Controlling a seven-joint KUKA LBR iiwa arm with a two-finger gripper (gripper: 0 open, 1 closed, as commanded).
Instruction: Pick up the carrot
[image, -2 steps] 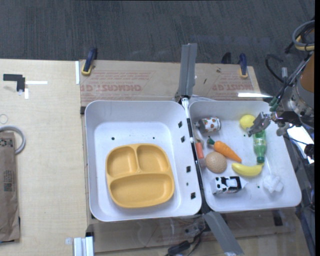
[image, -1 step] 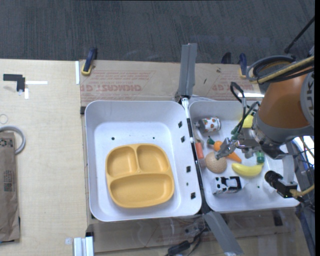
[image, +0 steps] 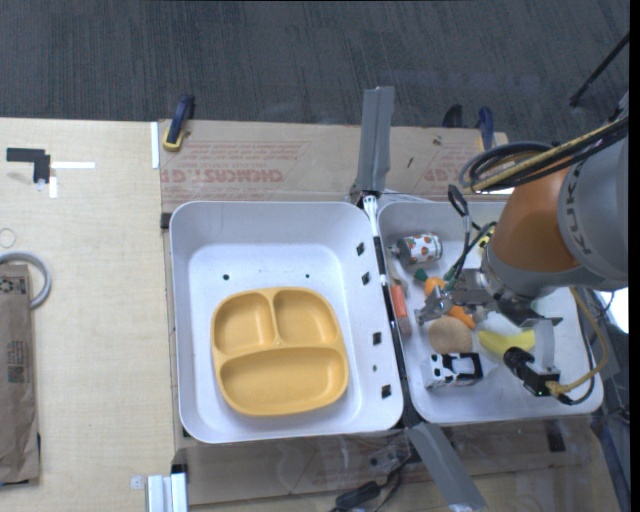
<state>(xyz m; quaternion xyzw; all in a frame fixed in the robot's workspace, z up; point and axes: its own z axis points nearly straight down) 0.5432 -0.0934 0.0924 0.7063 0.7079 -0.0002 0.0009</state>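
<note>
Beside the yellow divided plate (image: 279, 350), which lies in the left bin (image: 190, 330), the right bin (image: 580, 345) holds a clutter of small things under the arm (image: 545, 225). Across the divider (image: 385, 290) from the plate, a thin orange-red piece (image: 398, 298) that looks like the carrot lies along the right bin's left wall, apart from the gripper. Farther from the plate, the gripper (image: 445, 305) hangs low over the middle of the right bin; its state cannot be told, since the arm's body and cables hide much of it. Just by the gripper sit a small orange thing (image: 434, 285) and a rounded orange-tan piece (image: 458, 322). Past the plate's upper right, a white cup with coloured dots (image: 421, 247) lies on its side. Off the plate's lower right lie a tan block (image: 452, 339) and a black-and-white toy (image: 454, 369), with a yellow banana-like thing (image: 508, 343) beyond them. Well left of the plate, on the table (image: 80, 250), lies a brown paper bag (image: 18, 370)
</note>
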